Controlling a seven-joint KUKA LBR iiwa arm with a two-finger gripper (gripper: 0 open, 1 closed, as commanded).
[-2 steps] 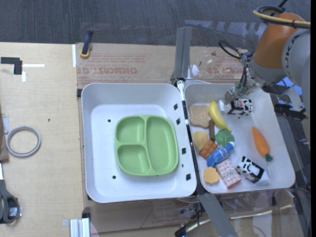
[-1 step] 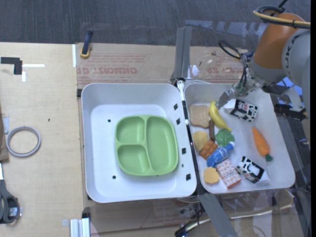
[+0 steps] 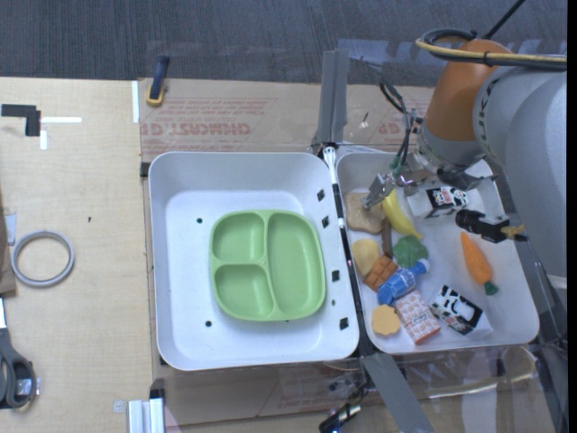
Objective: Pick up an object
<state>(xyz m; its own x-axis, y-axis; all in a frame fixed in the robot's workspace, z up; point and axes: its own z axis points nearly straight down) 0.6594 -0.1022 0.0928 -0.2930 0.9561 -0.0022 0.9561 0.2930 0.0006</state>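
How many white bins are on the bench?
2: the left bin holds a green divided plate; the right bin, beside it, holds the toy food under the arm.

Left white bin holds a green three-compartment tray, lying flat near centre. On the wooden worktop, well left of the bin, lies a grey tape ring. A yellow-handled tool-like item rests on the cardboard sheet behind the bin.
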